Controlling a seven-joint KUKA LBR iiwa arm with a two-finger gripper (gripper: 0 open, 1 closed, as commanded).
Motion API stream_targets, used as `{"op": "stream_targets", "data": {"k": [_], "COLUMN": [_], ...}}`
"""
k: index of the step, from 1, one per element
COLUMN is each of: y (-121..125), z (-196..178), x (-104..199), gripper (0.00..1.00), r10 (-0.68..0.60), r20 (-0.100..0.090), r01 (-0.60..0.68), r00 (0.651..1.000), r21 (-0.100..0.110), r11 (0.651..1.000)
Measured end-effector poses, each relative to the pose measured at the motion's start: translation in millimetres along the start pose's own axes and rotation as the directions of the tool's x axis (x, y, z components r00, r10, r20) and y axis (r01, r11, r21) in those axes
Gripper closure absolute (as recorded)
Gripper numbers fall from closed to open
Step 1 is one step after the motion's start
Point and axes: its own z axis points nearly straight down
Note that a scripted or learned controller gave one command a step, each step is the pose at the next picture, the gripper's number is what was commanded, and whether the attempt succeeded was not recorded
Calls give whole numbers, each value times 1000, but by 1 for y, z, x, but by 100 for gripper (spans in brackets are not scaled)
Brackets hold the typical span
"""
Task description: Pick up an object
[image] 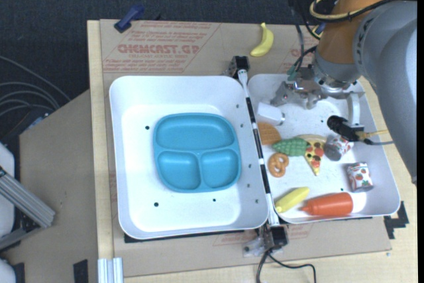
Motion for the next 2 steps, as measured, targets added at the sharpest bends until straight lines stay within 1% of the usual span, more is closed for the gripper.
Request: {"op": "stream_targets", "data": {"k": [1,2], "y": [1,1], "z": [-11,-10], "x": [0,0], "gripper": [100,0], "r10": [-1,-1], "r20": [1,1], "r01": [1,1], "r00": [1000,1000], "r21": [-2,-2], "r11": [1000,1000]}}
